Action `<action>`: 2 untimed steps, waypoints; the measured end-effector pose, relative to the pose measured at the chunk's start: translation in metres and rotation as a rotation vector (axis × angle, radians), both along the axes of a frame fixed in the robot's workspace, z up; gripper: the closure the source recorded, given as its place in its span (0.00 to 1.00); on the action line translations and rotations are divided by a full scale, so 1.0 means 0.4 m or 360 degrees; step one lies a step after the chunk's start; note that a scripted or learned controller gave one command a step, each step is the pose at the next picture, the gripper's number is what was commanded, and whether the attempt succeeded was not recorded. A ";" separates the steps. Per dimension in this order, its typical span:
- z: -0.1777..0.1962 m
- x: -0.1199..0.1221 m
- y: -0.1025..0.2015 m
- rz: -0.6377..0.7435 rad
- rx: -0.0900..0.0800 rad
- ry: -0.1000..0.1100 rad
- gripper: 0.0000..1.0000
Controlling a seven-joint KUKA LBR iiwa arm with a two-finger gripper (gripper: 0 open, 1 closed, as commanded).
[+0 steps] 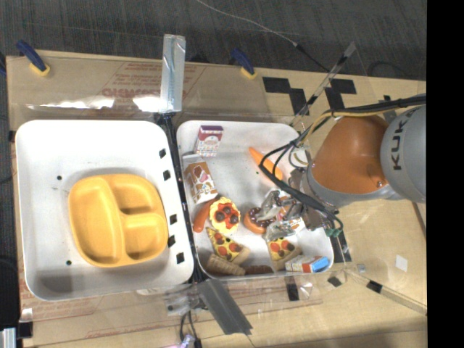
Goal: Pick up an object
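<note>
Pincer (279,212) first: from my seat I see it low in the right bin (239,133), its metal parts tangled in cables right over a round donut-like toy (255,220), and I cannot tell whether it is clenched, released or grasping anything. I judge it sits there because the toy food is heaped thickest around that donut, so a blind grab has the best odds.

Nearer me than the donut, a brown cone-like piece (221,267) and a small white carton (308,265) lie along the bin's front wall. Two pizza slices (226,246) lie just beside the donut. Beyond it an orange carrot (264,162) is partly crossed by cables, and a small box (209,141) rests by the far wall.

Well left of the donut, a yellow divided tray (116,220) sits alone in the left bin (43,151).

The arm's orange band (348,162) hides the right bin's right side.
</note>
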State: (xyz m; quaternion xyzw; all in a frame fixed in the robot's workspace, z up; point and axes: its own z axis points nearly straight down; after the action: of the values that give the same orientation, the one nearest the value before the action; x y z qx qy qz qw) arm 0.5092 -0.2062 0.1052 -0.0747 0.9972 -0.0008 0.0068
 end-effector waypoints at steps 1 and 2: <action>0.259 0.009 0.063 -0.0130 -0.0002 0.0008 1.00; 0.023 0.099 0.013 -0.0197 0.0006 0.0032 1.00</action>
State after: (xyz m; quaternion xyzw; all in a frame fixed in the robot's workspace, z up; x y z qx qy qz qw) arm 0.5488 -0.2009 0.1144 -0.0128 0.9999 0.0014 -0.0030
